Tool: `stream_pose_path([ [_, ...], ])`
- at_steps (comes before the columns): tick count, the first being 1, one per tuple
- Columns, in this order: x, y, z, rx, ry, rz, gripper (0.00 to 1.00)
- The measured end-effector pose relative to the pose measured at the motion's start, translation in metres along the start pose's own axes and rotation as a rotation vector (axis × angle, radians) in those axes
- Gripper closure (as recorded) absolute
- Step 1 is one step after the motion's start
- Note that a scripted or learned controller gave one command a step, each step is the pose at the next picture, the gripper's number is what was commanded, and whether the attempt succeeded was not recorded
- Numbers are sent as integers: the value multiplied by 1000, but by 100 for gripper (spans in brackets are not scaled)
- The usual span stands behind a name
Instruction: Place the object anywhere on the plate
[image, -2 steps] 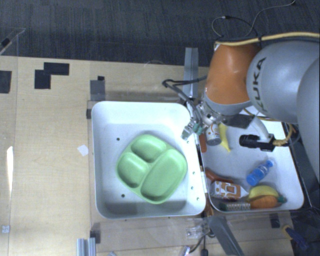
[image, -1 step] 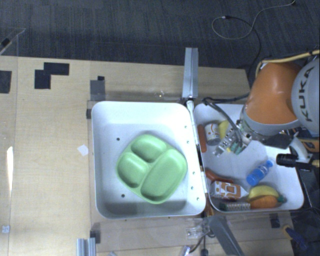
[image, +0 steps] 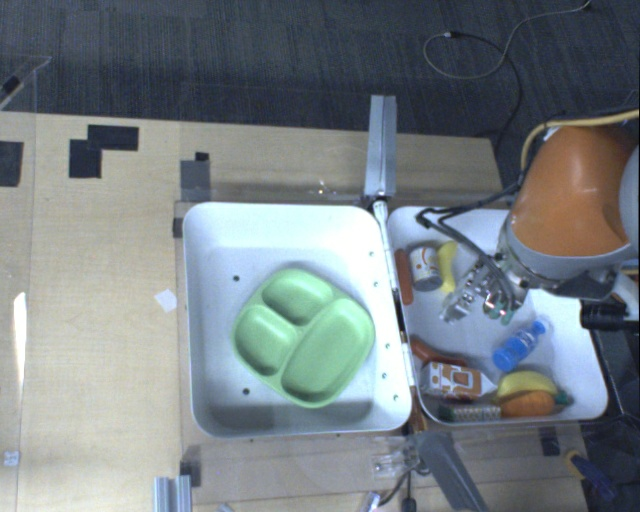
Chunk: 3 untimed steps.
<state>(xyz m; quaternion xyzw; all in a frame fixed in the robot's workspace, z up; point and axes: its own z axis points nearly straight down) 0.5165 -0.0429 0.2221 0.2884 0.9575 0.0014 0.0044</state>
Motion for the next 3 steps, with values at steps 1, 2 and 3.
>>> stream_pose_path([
  [1, -26, 65, -74, -2, -2, -225, 100],
  [2, -5, 118, -14, -1, 3, -176, 100],
  [3, -2, 103, 31, -1, 3, -514, 100],
])
